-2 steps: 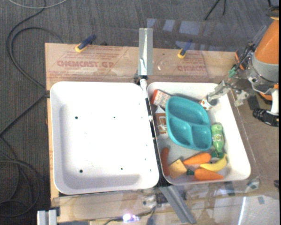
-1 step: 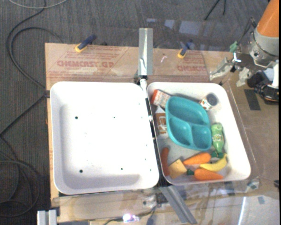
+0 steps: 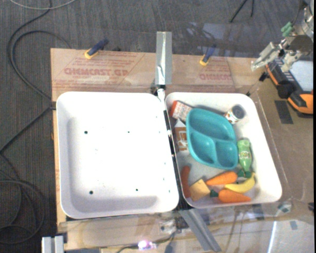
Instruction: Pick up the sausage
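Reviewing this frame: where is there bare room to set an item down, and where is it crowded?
The left bin has bare floor from wall to wall. The right bin is crowded: teal tray, carrots, banana and green bottle.

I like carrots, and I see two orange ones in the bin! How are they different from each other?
The upper carrot sits higher in the picture, beside the teal tray, and tilts up to the right; the lower carrot lies nearly flat near the bin's front wall. The lower carrot looks fatter, the upper carrot slimmer. The yellow banana lies between them. Both are orange, and both are in the right bin.
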Robot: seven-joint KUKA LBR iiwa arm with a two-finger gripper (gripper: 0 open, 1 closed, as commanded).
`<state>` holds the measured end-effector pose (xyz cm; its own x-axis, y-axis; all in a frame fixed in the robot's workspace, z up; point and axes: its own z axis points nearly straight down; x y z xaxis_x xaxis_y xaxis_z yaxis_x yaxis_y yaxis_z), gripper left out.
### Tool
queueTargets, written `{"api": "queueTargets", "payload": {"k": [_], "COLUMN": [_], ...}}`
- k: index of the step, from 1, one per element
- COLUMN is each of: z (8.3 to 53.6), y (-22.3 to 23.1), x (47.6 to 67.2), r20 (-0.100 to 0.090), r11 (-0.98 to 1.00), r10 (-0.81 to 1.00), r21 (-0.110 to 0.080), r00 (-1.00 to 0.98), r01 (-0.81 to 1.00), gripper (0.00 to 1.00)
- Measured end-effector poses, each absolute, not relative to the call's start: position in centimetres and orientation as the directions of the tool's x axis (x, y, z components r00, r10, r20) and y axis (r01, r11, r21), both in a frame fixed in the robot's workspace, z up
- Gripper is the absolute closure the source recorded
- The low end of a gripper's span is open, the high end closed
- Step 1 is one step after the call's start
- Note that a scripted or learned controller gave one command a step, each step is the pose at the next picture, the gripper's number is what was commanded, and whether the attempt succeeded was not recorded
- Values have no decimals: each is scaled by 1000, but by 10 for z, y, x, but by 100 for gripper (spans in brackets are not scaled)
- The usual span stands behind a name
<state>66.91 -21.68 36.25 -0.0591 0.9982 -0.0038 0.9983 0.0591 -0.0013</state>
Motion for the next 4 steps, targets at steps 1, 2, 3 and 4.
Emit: {"api": "queueTargets", "payload": {"k": [1,2,3,4], "z": [435,444,266,266], "y": [-223,-221,-164,-164], "x": [669,671,628,628], "r20": [-5,-9,-1,-1], "r11": [349,351,821,821], "r10": [937,936,570,571], "r21": [0,-1,2,2], "r00": [-349,-351,-821,-821], "r01": [937,936,570,571], "gripper": [0,100,100,0]}}
